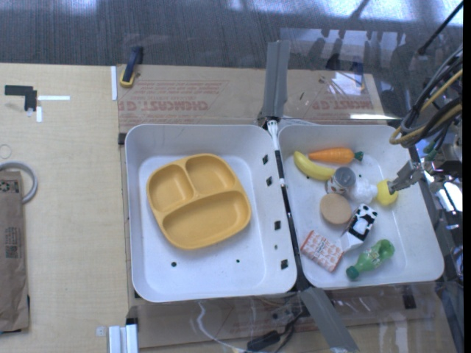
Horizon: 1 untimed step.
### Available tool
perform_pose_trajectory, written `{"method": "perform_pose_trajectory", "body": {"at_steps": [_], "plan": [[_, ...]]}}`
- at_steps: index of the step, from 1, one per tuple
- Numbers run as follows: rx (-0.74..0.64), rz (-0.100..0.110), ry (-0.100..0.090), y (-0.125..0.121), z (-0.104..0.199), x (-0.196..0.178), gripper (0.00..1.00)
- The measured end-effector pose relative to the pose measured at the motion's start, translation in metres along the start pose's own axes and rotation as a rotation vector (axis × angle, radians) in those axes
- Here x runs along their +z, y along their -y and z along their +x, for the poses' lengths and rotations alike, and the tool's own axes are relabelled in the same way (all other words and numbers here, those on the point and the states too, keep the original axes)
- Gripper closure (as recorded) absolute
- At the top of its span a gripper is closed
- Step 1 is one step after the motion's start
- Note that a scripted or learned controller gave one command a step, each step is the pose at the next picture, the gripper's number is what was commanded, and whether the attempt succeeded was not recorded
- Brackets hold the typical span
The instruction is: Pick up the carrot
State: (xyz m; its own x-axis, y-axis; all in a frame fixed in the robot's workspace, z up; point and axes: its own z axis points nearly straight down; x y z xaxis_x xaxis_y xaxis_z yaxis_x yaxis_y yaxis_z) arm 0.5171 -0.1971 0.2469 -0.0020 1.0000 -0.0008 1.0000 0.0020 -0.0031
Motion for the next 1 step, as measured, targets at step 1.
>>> {"method": "perform_pose_trajectory", "body": {"at_steps": [1], "plan": [[0.025, 0.0, 0.0, -0.0307, 0.0594, 0.0759, 0.0]]}}
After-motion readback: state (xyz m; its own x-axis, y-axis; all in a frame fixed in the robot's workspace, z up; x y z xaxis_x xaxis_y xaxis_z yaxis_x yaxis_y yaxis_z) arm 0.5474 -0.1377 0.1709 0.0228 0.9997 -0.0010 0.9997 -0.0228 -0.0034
